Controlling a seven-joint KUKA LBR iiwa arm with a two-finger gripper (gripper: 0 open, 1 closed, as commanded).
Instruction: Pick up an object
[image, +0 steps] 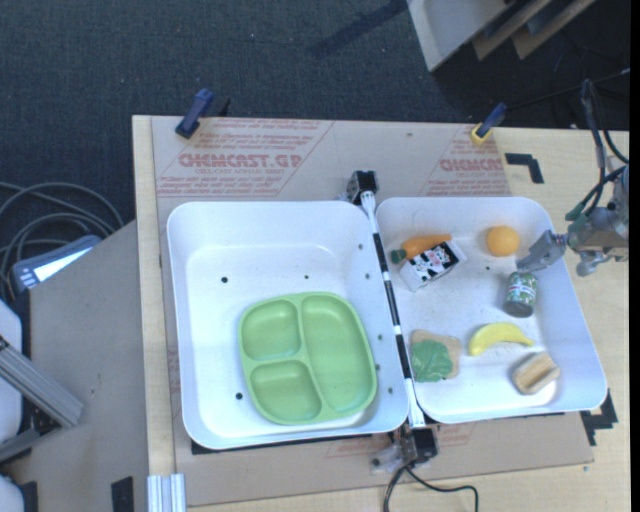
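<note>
A green three-compartment plastic tray (306, 358) lies in the left white bin (200, 240). In the right white bin (575, 330), a yellow banana (500, 337) sits at five o'clock from a small round can (520, 291).

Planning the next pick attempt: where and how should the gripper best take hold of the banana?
Probably grip the banana across its thick middle, coming straight down from above. It lies flat with its curve arching upward in the view, with free floor around it, apart from the bread roll.
</note>
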